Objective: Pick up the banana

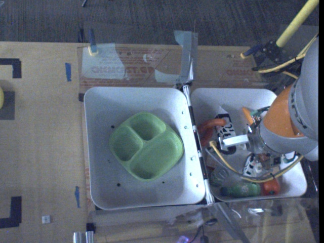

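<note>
Arm (304,105) came in from the right, orange band (283,119) over the right bin (217,96). Gripper (254,163) was low inside the right bin, around its middle and toward the near wall, above a cluster of small items. Wrist blocked the view, so open or closed could not be told, and nothing could be seen held.

Banana: place could not be told. Nothing in the right bin read clearly as a banana, and part of that bin's floor was hidden under the arm.

Right bin contents that could be made out:
- red-orange piece (212,125) by the left wall, close to the divider
- small orange piece (247,114) further back, just beside the orange band
- green item (240,190) along the near wall, below the gripper
- red round item (271,187) just right of the green one, near it or touching, unclear which
- greyish round thing (220,176) in the near-left corner area, blurry

Left bin (96,135) held one green divided plate (147,146) with three compartments, lying flat near the middle, turned at a slant, apart from all walls.

Both bins sat side by side on the tan bench (40,151), rims touching at the divider. Cardboard sheet (136,65) lay behind the left bin, strip of blue tape (68,71) on the bench to its left
</note>
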Controlling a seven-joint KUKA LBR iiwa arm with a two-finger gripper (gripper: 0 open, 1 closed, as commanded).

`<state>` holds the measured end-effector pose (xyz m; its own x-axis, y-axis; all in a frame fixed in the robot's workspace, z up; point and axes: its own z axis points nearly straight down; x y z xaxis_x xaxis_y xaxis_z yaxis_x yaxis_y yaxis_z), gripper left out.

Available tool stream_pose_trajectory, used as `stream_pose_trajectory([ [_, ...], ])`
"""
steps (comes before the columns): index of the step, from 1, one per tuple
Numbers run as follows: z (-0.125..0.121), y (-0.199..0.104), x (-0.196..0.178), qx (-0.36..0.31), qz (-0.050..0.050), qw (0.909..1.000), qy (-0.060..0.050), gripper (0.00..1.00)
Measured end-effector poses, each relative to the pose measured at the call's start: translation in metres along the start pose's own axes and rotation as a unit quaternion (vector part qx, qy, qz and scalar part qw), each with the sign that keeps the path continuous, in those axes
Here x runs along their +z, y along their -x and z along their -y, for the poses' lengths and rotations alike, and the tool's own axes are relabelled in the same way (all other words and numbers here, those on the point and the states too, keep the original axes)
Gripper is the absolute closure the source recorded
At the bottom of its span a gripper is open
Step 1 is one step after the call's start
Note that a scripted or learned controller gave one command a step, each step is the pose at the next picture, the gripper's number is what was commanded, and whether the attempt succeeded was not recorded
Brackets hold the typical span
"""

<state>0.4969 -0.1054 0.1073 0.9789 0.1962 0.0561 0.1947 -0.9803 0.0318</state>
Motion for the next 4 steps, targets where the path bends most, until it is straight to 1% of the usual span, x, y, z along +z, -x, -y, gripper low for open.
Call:
stream_pose_trajectory([
  [1, 0.0, 0.0, 0.0, -0.005, 0.0, 1.0, -0.001, 0.0],
  [2, -0.003, 0.006, -0.012, -0.001, 0.007, 1.0, -0.002, 1.0],
  [3, -0.003, 0.006, -0.013, -0.001, 0.007, 1.0, -0.002, 0.0],
  [4, 0.012, 0.001, -0.142, -0.004, 0.029, 0.9994, -0.017, 0.0],
])
